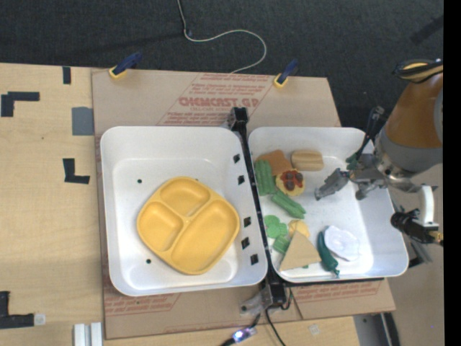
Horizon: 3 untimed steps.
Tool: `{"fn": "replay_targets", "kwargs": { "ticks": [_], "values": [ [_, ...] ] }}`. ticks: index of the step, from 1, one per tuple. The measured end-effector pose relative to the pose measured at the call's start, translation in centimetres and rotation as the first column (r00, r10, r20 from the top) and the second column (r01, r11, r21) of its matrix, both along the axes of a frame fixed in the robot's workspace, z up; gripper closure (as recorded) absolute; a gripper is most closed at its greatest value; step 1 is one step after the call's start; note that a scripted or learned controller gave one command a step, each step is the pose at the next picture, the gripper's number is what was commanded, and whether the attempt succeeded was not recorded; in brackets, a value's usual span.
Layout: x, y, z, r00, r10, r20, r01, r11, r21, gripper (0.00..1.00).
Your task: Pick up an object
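The right bin [374, 215] holds several toy foods. There is a tan bread roll [307, 159], a brown piece [272, 160], a small round pizza-like piece [291, 182] and green pods [264, 176] [288, 206]. Toward the front lie a green leafy piece [276, 228], a tan sandwich wedge [299, 251], a white round piece [341, 242] and a dark green piece [328, 256]. My gripper [347, 186] hangs over the right middle of this bin, right of the pizza piece. It is open, with nothing between its fingers.
The left bin [119, 150] holds a yellow divided plate [189, 224]. The grey arm with its orange band [418, 107] comes in over the right bin's right wall. Both bins rest on cardboard [209, 99] held by clamps at the back, and a cable runs behind it.
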<state>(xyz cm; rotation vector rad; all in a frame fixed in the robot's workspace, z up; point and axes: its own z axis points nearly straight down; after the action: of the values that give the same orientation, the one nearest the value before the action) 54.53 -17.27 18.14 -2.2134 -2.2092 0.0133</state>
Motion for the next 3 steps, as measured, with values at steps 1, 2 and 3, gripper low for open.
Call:
{"fn": "replay_targets", "kwargs": {
  "ticks": [1, 2, 3],
  "values": [
    [0.3, 0.0, 0.5, 1.0, 0.003, 0.01, -0.003, 1.0, -0.002, 0.0],
    [0.4, 0.9, -4.6, 1.0, 0.003, 0.005, -0.003, 1.0, -0.002, 0.0],
    [0.4, 1.0, -9.7, 1.0, 0.002, 0.012, -0.002, 1.0, 0.0, 0.0]
  ]
}}
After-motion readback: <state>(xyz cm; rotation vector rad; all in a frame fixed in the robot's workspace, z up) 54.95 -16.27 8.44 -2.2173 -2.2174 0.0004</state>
